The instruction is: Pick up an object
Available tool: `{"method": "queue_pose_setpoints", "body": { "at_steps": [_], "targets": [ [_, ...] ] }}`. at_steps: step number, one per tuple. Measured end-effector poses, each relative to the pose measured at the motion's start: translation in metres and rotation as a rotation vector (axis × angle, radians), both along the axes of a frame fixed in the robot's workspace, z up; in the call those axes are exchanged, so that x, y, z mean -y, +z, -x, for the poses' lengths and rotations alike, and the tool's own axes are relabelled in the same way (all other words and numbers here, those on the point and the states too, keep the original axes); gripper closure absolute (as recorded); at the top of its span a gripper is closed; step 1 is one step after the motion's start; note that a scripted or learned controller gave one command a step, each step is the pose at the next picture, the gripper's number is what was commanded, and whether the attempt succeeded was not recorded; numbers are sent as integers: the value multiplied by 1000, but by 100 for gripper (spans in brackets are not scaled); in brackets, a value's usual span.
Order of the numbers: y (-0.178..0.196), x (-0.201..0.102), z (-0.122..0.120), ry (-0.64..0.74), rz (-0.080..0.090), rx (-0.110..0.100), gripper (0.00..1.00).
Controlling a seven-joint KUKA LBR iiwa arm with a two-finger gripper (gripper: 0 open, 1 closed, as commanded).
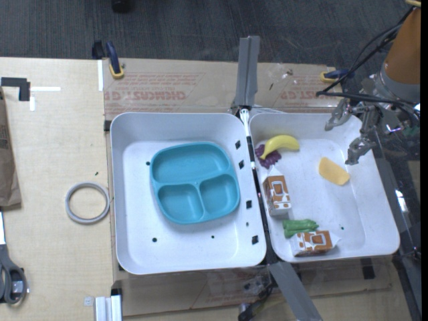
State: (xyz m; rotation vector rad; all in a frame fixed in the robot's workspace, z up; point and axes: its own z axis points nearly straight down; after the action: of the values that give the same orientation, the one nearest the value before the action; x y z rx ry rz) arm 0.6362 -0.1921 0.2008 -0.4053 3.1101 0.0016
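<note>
Gripper (349,138) hovers over the right bin's (374,243) two o'clock corner.
Fingers wide, holding nothing; yellow wedge (334,171) lies just at its seven o'clock.

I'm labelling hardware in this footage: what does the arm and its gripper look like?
The arm enters at the upper right, showing an orange band over a grey wrist section. Black cables loop alongside it. The gripper is bare grey metal, with two thin fingers below a cluttered bracket.
</note>
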Motion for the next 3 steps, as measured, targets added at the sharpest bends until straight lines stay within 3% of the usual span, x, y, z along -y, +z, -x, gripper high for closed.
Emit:
{"method": "queue_pose_setpoints", "body": {
  "at_steps": [1, 2, 3],
  "targets": [
    [25, 25, -24, 220, 3, 4, 0],
    [73, 29, -24, 471, 3, 3, 0],
    [-35, 5, 34, 405, 2, -1, 0]
  ]
}}
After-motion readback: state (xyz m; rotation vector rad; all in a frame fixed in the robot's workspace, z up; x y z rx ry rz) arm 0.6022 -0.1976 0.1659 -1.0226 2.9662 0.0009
